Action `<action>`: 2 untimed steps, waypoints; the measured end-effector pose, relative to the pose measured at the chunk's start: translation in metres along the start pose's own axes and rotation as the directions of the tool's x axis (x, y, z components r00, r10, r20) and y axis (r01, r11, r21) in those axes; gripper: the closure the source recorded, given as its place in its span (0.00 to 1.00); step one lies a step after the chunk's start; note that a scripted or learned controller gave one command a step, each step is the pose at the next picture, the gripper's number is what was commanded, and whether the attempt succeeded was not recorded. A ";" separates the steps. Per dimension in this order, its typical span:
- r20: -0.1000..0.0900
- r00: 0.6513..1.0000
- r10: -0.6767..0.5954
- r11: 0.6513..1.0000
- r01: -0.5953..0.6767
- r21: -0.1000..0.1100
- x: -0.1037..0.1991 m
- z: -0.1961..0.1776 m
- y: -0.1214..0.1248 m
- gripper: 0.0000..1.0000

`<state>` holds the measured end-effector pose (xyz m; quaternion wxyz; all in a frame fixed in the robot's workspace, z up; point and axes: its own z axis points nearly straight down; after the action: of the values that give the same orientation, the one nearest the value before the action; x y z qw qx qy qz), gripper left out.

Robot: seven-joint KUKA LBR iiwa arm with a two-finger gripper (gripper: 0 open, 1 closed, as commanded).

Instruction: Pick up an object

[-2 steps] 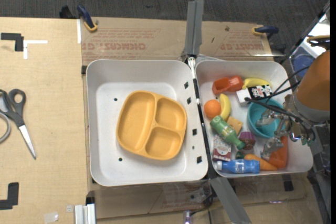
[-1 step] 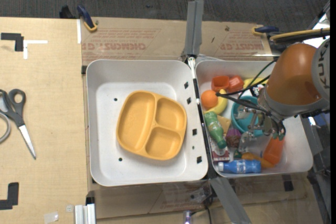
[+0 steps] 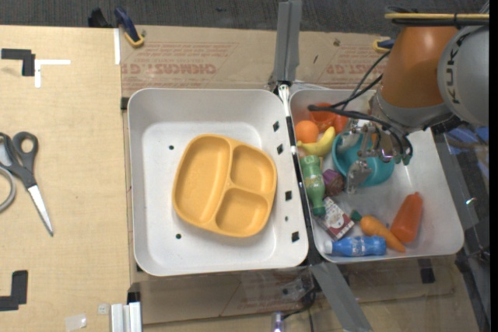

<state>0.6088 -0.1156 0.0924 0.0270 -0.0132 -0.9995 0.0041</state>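
The gripper [image 3: 359,167] hangs low in the right bin [image 3: 443,237], its metal fingers pointing down over the teal bowl [image 3: 377,169] that sits against the bin's middle; whether the fingers are apart or together cannot be told from this angle, and nothing can be seen between them. Above it the grey arm [image 3: 467,82] with its orange band [image 3: 412,66] comes in from the right, with dark cables looping by the wrist. Just left of the bowl lie a yellow banana [image 3: 319,142] and, beyond that, an orange ball [image 3: 306,130], with a red piece [image 3: 331,120] tucked behind them near the bin's far wall. Along the bin's left wall a green bottle [image 3: 313,181] lies lengthwise, with a small dark purple object [image 3: 333,183] beside it, between bottle and bowl. Nearer the front are a red and white packet [image 3: 337,218], a blue bottle [image 3: 359,246] lying on its side along the front wall, a carrot [image 3: 380,231] and an orange-red bottle [image 3: 408,217] leaning toward the right. The left bin [image 3: 148,183] holds a yellow divided plate [image 3: 226,184] with three compartments, lying flat near its centre. Well apart, on the bench [image 3: 70,167] to the far left, rests a pair of scissors [image 3: 29,175] with grey handles.
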 end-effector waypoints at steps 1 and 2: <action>0.053 0.996 0.078 0.997 -0.077 -0.013 0.098 0.007 -0.033 0.00; 0.052 0.962 0.269 0.963 -0.268 -0.023 0.040 0.003 -0.012 0.00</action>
<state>0.5680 -0.1264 0.0913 -0.0013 -0.1486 -0.9889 0.0003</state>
